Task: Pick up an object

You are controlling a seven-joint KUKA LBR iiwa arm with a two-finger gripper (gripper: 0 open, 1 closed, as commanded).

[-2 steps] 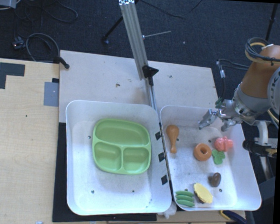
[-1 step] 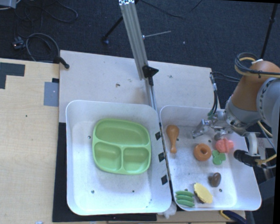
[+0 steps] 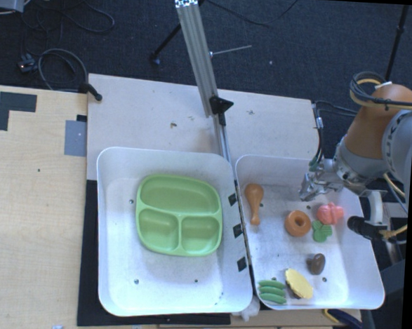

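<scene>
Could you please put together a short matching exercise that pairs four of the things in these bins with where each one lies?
Things:
1. green divided plate
2. drumstick
3. orange doughnut
4. green pea pods

Places:
A. near edge of the right bin, beside the yellow piece
B. middle of the right bin, left of the pink and green toy
C. left bin
D. right bin, close to the divider between the bins

Pairs: 1-C, 2-D, 3-B, 4-A
</scene>
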